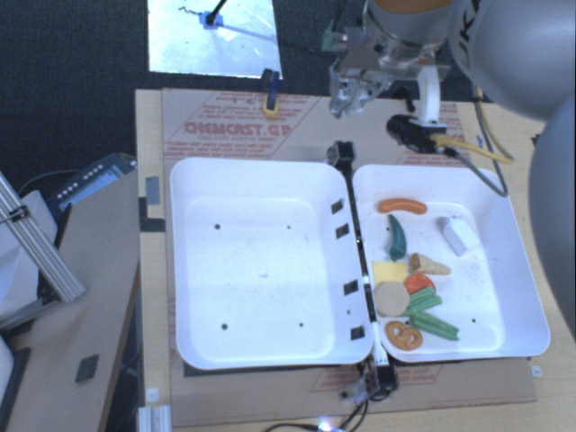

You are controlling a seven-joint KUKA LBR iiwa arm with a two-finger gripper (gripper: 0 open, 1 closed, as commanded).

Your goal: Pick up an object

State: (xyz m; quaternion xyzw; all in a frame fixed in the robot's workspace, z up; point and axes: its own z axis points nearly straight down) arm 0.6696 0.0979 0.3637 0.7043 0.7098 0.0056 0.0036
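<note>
I am holding the gripper (353, 97) high beyond the far rim, carrying nothing; open or closed, I cannot tell. Next: descending over the sausage (402, 206) in the right bin (517, 241).

left bin (252, 268) bare and open, right bin (504, 268) centre crowded with toy food (409, 277)

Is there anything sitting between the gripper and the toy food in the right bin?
Nothing visible does. The gripper hangs over the cardboard behind the bins, and the small toy foods, such as the orange sausage and dark green pepper, lie uncovered in the right white bin.
</note>
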